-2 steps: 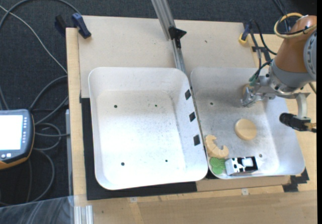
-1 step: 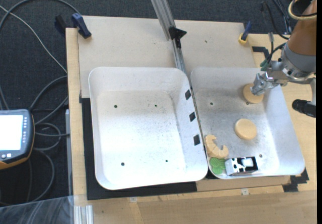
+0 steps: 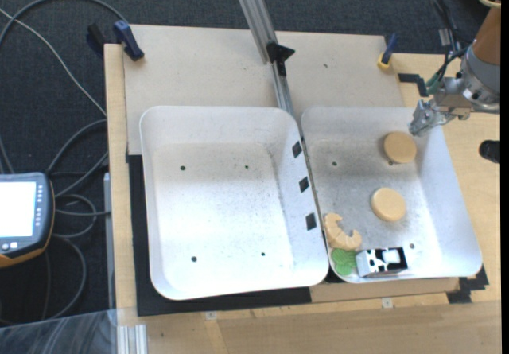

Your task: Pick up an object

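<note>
Objects for picking are all found in the right bin (image 3: pixel 445 209): a tan disc (image 3: pixel 399 147) toward its far right, a second tan disc (image 3: pixel 388 204) nearer the middle, and a cluster at the near edge made up of a pale crinkled piece (image 3: pixel 340 231), a green item (image 3: pixel 343 262) and a black-and-white block (image 3: pixel 383 260). The left bin (image 3: pixel 215 201) is seen beside it on the surface (image 3: pixel 199 66).

The claw (image 3: pixel 422 118) is placed over the far right corner of the right bin, just beside the upper disc but not on it. Whether its fingers are spread or pressed together cannot be told, since the tips are too small and blurred; nothing is seen held between them.

Several failures are judged likely. If the claw is lowered where it hangs, the bin's raised rim or wall may be struck, or only bare floor closed upon. The upper disc lies flat and low, so it may be nudged aside or slid against the wall instead of being gripped. At the near edge, the crowded pieces touch one another, and a grasp there could catch two things or none.
</note>
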Motion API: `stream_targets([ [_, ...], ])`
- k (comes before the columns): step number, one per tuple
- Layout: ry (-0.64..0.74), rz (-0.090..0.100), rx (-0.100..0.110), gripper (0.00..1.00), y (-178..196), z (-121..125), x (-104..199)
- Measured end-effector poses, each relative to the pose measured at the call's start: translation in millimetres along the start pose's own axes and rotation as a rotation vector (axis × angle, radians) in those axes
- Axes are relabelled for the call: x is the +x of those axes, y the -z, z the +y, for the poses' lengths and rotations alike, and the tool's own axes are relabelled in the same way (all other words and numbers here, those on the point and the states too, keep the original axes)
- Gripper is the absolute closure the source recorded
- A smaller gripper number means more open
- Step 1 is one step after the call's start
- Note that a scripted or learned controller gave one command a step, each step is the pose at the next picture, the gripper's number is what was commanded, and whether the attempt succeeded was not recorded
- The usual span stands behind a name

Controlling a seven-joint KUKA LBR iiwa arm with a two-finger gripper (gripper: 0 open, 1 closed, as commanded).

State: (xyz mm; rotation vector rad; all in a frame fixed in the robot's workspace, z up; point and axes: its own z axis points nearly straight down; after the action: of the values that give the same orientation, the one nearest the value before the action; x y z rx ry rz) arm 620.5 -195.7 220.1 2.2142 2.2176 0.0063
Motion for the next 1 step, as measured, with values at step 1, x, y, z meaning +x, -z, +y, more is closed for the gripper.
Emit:
stream_targets([
  [1, 0.004, 0.006, 0.011, 1.00, -6.2, -5.5, 50.8],
])
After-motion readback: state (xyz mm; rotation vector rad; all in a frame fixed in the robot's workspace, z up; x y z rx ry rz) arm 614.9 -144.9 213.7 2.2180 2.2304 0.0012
